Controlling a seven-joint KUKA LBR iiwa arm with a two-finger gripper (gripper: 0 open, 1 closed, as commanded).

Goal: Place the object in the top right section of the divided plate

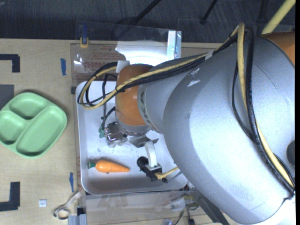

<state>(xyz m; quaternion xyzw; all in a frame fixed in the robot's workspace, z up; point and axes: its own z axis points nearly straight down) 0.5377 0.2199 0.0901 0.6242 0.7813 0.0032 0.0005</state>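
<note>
1. Gripper: I see the gripper [115, 136] low over the white bin [86, 125], directly under the orange band [129, 102] of the grey arm [211, 125]. The arm enters from the right and covers the right part of the bin. The wrist hides the gripper's working end, so I cannot tell whether it is spread or pressed together.

2. Task object: The carrot [108, 167] lies flat on the bin floor near the front left corner. It is near the gripper, in front of it and slightly to the left, and apart from it. Its green stub points left and its tip points right.

3. Target: The green divided plate [30, 123] sits on the desk [42, 182] to the left of the bin, well apart from the carrot. It has three sections: two smaller ones and one long one.

4. Surroundings: Black tape marks [10, 62] and blue tape strips [63, 67] are fixed to the desk. A white sheet [140, 50] lies at the bin's far end.
</note>
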